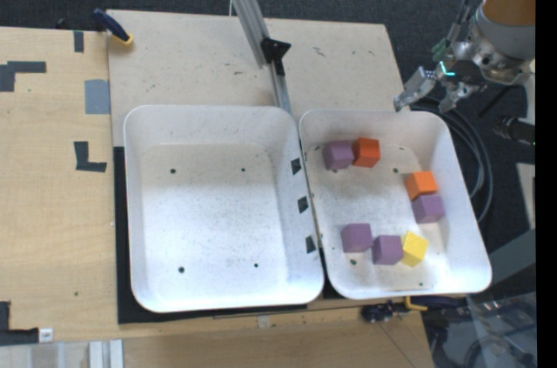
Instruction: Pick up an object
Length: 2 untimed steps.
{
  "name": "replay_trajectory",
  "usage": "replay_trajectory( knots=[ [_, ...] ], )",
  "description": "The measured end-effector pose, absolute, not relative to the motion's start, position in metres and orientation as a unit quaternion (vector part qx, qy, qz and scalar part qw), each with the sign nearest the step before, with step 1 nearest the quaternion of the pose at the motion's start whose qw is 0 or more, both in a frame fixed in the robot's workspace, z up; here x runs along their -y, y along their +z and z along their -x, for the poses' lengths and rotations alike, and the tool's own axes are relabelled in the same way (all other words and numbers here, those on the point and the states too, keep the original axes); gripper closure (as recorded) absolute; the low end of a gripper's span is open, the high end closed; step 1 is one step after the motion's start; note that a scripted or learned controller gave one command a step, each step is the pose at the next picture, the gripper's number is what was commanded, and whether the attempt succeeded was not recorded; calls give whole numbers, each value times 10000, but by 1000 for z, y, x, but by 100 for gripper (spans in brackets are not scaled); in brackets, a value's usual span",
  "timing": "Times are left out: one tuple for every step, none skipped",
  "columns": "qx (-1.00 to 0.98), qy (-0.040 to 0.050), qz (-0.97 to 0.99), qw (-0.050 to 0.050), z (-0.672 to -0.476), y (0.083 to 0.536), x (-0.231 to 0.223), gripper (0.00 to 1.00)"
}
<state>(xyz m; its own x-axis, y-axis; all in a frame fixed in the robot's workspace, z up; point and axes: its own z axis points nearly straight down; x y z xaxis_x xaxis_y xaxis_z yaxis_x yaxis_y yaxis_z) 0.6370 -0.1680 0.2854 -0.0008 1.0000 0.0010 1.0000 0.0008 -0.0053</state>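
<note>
Nearest the camera, in the right bin (466, 227), a yellow block (415, 248) touches a purple block (387, 250), with another purple block (356, 237) just beside. Farther back sit an orange block (421, 183) against a purple one (427, 207), then a purple-orange pair (352, 154). Beyond the rim, the claw (428, 88) hangs outside the bin, grasping nothing; whether it is released or clenched cannot be told. Because the blocks sit in touching pairs, a descent may wedge on two or nudge one away.

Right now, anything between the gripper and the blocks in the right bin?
Nothing visible. The gripper hangs just outside the right bin, past its far right corner. The nearest blocks, the orange block and the purple block beside it, lie uncovered on the bin floor.
</note>
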Motion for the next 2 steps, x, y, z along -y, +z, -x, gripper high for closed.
replay_trajectory(
  knots=[
    [7078,10,7064,0,-638,288,168,0],
    [7076,22,7066,22,-631,238,159,0]
  ],
)
